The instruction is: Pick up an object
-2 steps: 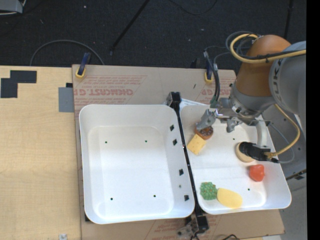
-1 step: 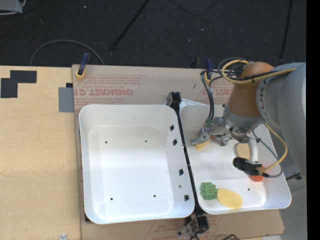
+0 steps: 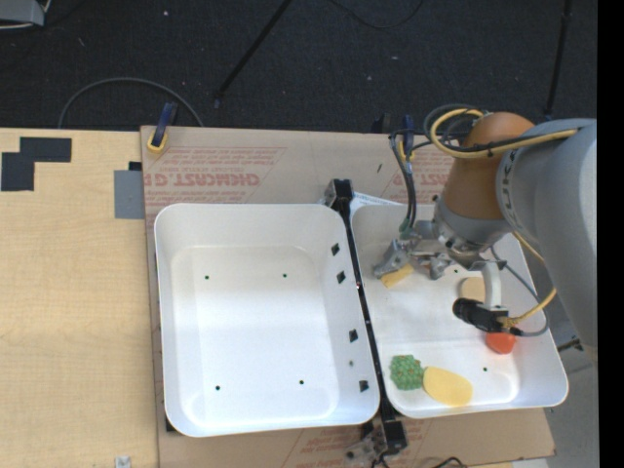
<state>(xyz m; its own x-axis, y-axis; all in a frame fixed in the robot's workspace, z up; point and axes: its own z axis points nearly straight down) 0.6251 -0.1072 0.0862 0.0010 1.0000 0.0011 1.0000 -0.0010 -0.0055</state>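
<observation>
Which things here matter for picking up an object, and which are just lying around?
For the job: gripper; pale yellow piece by it; green lump; yellow oval; orange-red ball; right bin holding them.

Lying about: left bin; yellow clamp; cardboard sheet.

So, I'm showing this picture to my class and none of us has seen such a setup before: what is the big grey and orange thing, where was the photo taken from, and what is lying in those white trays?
The picture comes from one fixed camera above the bench, looking down at a slant. The grey and orange thing is a robot arm reaching in from the right. At its end sits a gripper, a two-fingered metal hand, lowered into the right bin. A pale yellow piece lies right under it; I cannot tell whether the gripper holds it. Near the front of that bin lie a bumpy green object and a smooth yellow one, touching. A small red-orange object sits toward the right wall. The left bin stands beside it on a wooden bench.
</observation>
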